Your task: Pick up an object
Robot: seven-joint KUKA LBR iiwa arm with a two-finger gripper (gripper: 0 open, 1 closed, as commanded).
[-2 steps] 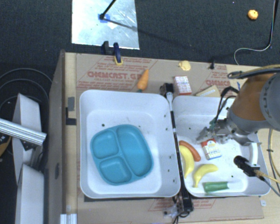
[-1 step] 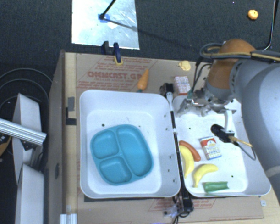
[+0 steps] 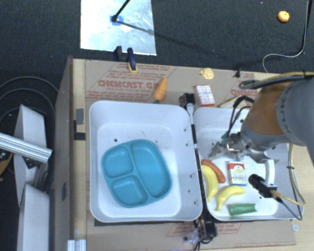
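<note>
Your gripper (image 3: 231, 146) hangs over the right bin (image 3: 218, 124), whether open or closed you cannot tell, and the nearest pick, the sausage (image 3: 214, 170), lies just toward the camera from it, long axis slanting across the bin, beside two bananas (image 3: 211, 182).

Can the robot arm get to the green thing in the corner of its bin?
Probably yes. The green object lies uncovered in the right bin, beside the bananas, and the gripper hangs above that bin.

Grey arm (image 3: 296, 109) reaches in from right, bent down; claw (image 3: 229, 146) low, fingers indistinct.
</note>
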